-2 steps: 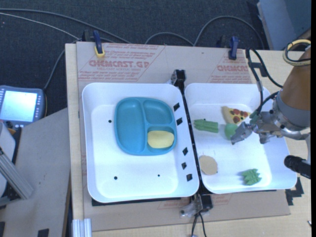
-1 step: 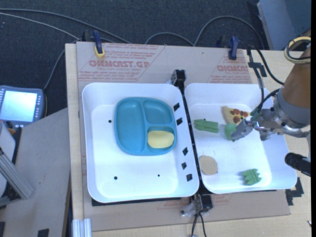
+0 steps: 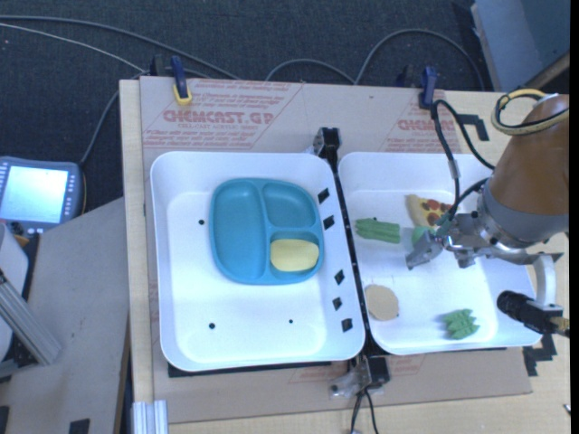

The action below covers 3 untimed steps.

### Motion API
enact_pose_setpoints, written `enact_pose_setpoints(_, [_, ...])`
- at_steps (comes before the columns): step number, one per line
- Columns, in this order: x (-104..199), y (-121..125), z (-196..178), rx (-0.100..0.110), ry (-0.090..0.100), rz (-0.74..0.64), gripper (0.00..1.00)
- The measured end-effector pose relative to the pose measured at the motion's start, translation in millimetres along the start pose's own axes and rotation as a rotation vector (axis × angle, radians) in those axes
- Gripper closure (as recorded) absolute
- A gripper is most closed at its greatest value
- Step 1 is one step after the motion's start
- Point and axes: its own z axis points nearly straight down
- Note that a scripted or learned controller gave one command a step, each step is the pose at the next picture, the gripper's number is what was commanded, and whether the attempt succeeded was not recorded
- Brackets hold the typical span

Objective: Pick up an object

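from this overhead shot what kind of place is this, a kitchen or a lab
Most likely a robotics lab test bench: two white bins clamped on a board, toy food such as a pizza slice, a handheld control screen, and loose cables on the floor.

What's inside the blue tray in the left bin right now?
A yellow item lies in the blue tray's lower right compartment. The other compartments show bare blue. Anything beneath the yellow item is covered.

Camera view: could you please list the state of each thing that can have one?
Blue divided plate: flat in left bin, holding a yellow piece.
Gripper: low over right bin.
Green long piece: lying loose.
Tan round piece: lying loose.
Green leafy piece: lying loose.
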Motion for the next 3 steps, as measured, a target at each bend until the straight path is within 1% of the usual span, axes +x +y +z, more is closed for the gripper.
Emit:
enact_pose_setpoints(1, [6.4,-4.9,60.6,0.003,0.001,0.0,0.0])
enact_pose_setpoints(2, [6.8,-3.3,92.8,-0.005,0.001,0.001,0.0])
enact_pose_setpoints(3, [6.3,-3.5,82.3,-0.006,-0.001,0.002,1.0])
